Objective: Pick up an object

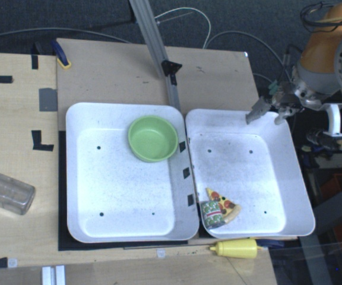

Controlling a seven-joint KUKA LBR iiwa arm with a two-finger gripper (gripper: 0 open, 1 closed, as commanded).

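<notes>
A green bowl (153, 138) stands upright in the left bin (88, 177), near its back right corner. In the right bin (278, 177), at the front left corner, a small toy pizza slice (225, 206) lies against a green patterned piece (211, 214). My gripper (268, 116) hangs over the back right rim of the right bin, far from all of these. Its two fingers are spread apart and open, with nothing between them.
A yellow squeeze bottle (237, 248) lies on the bench just in front of the right bin. A clear plastic cylinder (3, 190) lies at the far left. A slanted metal pole (150, 31) rises behind the bins. Cables (230, 37) run across the back.
</notes>
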